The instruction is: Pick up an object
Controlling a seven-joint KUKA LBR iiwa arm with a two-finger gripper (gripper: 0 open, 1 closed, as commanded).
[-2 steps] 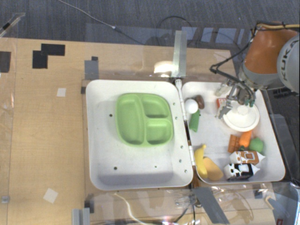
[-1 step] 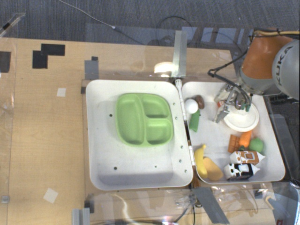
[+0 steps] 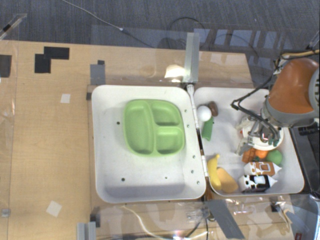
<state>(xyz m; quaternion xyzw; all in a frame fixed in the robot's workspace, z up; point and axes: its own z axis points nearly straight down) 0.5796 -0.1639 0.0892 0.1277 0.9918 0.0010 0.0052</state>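
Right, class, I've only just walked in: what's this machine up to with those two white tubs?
A grey robot arm with an orange band reaches in from the right over the right-hand shallow white bin. Its gripper hangs low among a cluster of small toys there, near an orange piece and a black-and-white toy cow. A yellow banana lies at that bin's near left corner. The left-hand white bin holds a green divided plastic plate. Whether anything is grasped cannot be told.

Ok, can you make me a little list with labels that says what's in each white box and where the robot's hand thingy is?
left bin: green divided plastic plate
right bin: yellow banana, white ball, small green block, black-and-white toy cow, orange toy
arm: grey with orange band, over right bin
gripper: low above the toy pile at the right
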